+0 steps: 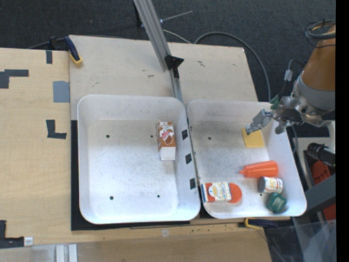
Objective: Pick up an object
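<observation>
Yellow sponge-like block [254,139] selected as the likeliest target, judged from position: lying flat on the floor of the right bin [218,119], toward its far right corner, directly under and just beside the gripper [256,125]. Gripper fingers hanging over the block's far edge, apparently touching or almost touching it; state of the jaws not readable at this resolution, so cannot tell whether open or closed. Nothing visibly held between them.

For a sound grasp:
- Centre over the block before descending; present position sits toward one edge.
- Align the fingers across the narrower side.
- Descend vertically until the fingertips straddle the block, then close.
- Expect some give: soft material likely to compress, so close fully.
- Keep clear of the bin wall on the right; little room there.
- Lift straight up and verify the block rises.

Other contents of the right bin well apart from the gripper, toward the near side: orange bottle [259,170], small jar [270,184], green object [276,203], red-and-white packet [222,192]. Left bin [109,105] holding a brown-and-white carton [166,140] near its right wall
</observation>
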{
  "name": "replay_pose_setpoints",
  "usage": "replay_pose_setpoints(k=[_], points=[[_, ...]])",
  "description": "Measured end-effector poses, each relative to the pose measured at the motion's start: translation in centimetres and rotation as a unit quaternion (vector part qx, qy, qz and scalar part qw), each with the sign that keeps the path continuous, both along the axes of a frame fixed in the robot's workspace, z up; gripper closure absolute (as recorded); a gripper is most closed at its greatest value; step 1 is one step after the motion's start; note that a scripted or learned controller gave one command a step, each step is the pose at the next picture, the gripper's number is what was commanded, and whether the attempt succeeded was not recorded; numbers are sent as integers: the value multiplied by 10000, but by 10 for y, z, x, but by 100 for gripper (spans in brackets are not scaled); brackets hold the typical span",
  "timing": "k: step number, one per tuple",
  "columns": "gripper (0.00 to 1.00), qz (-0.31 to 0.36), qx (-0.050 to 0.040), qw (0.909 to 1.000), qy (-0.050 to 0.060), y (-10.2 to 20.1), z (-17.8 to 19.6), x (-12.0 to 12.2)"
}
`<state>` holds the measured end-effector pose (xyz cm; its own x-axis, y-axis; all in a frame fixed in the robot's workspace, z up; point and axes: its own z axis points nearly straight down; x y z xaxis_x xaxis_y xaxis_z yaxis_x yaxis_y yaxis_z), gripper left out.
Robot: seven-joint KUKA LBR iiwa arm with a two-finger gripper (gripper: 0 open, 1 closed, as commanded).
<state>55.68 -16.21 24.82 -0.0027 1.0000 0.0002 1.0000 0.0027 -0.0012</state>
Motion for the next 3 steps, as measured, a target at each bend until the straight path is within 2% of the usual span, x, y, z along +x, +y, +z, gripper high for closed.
replay_pose_setpoints(k=[1,2,3], points=[[0,-1,0,10000,0,0,0,0],[0,-10,-3,10000,22,-4,-44,1],[0,-7,3,10000,34,-2,-108,4]])
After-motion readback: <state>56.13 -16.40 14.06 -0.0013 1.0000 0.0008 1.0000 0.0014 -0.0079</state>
